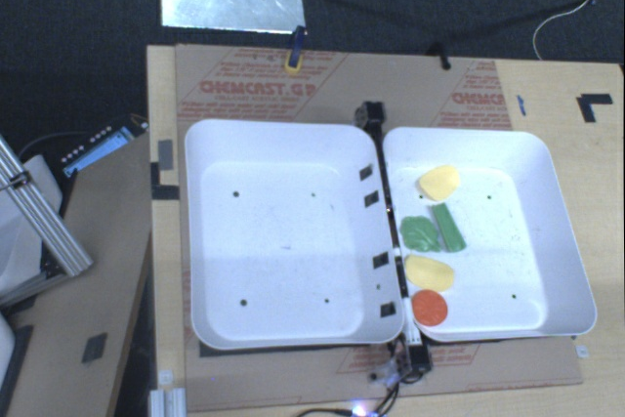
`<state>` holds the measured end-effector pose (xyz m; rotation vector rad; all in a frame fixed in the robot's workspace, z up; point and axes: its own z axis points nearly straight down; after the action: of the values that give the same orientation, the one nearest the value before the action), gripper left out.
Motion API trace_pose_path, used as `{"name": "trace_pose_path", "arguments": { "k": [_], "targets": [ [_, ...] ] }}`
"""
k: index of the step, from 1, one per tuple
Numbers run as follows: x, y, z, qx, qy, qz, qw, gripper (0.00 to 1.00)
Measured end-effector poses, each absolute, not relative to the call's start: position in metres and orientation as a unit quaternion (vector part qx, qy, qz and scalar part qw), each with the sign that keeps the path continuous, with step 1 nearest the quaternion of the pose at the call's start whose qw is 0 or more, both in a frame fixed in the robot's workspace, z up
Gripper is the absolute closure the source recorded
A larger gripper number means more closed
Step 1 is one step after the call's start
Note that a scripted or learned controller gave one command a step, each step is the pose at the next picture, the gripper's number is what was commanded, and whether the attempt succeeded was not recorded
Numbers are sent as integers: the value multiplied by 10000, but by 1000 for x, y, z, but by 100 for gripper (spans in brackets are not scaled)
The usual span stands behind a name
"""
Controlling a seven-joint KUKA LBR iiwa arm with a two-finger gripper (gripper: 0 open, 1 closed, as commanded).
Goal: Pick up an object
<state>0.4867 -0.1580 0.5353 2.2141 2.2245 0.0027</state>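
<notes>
Two shallow white bins sit side by side on the bench, joined along a black hinged seam. Taking the right bin (547, 210) as landmark, the left bin (283, 229) lies just beside it, touching at the seam. Inside the right bin, close to its left wall, five small pieces lie in a loose column: a green leafy piece (420, 232) touching a green stick (449, 228), a yellow piece (438, 182) nearer the far rim, another yellow piece (430, 272) below, and an orange-red disc (429, 308) nearest the front rim. The pincer's state cannot be told.
</notes>
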Motion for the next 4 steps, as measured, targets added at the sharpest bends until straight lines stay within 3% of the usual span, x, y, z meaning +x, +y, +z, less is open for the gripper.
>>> {"name": "trace_pose_path", "arguments": {
  "k": [1,2,3,4],
  "targets": [
    [487,-129,535,7049,7093,11,15,100],
    [509,-210,535,7085,7057,2,32,100],
    [486,-174,536,7051,7091,10,12,100],
    [487,-145,535,7049,7093,10,15,100]
  ]
}}
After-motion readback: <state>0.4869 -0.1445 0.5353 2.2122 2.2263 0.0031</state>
